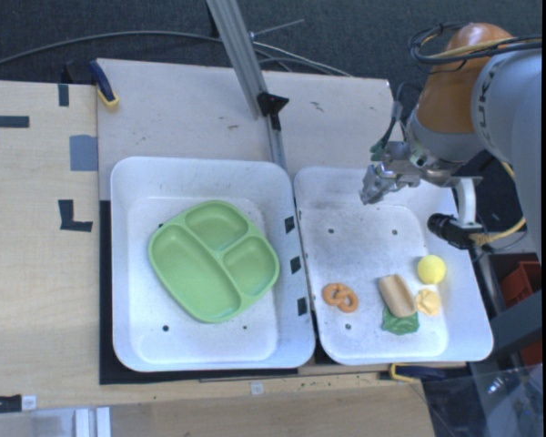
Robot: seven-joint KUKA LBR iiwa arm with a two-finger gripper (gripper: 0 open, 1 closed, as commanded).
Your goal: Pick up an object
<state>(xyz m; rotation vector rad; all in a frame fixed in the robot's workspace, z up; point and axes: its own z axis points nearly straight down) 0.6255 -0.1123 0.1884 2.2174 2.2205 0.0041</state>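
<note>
My gripper (375, 192) hangs over the far edge of the right bin (346, 335), near its back rim, and from this angle I cannot tell how it is set. Nothing shows held in it. The things to pick lie well apart from it, along the near side of that bin: a pretzel (340, 297), a tan bread roll (396, 295) resting on a green leafy piece (400, 322), a yellow ball (430, 269) and a small yellow lump (428, 301) just beside the roll. In the left bin (132, 335) sits a green plate (214, 259) with 3 sections, lying at a slant
</note>
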